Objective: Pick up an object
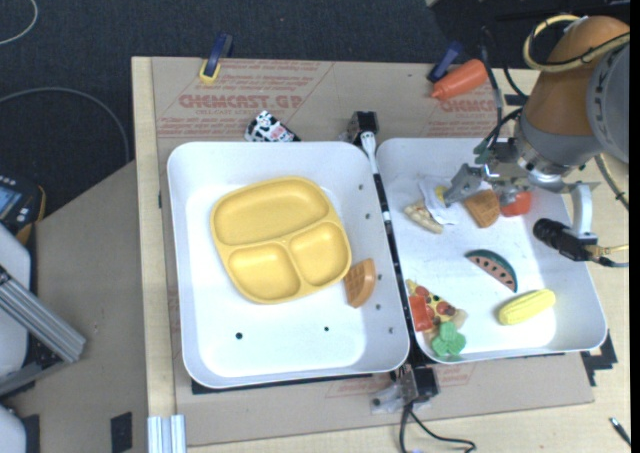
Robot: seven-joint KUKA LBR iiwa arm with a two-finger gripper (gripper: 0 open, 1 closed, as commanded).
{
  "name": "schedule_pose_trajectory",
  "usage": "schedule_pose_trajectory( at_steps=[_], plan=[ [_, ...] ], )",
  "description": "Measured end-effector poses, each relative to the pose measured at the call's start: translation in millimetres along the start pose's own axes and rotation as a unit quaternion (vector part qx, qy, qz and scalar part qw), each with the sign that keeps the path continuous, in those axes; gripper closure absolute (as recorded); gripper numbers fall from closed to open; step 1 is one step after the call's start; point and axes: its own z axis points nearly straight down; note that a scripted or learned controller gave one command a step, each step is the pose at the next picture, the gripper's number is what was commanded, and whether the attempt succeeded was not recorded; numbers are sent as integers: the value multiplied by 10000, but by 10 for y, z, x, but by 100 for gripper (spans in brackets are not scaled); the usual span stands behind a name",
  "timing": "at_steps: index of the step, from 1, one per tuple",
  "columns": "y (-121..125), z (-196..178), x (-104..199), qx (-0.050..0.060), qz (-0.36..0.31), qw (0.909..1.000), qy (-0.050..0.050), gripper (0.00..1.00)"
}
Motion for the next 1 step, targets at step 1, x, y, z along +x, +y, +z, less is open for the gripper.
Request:
schedule_pose_trajectory(
  at_steps=[1],
  plan=[
    [39,370,5,-53,3,10000,2,0]
  ],
)
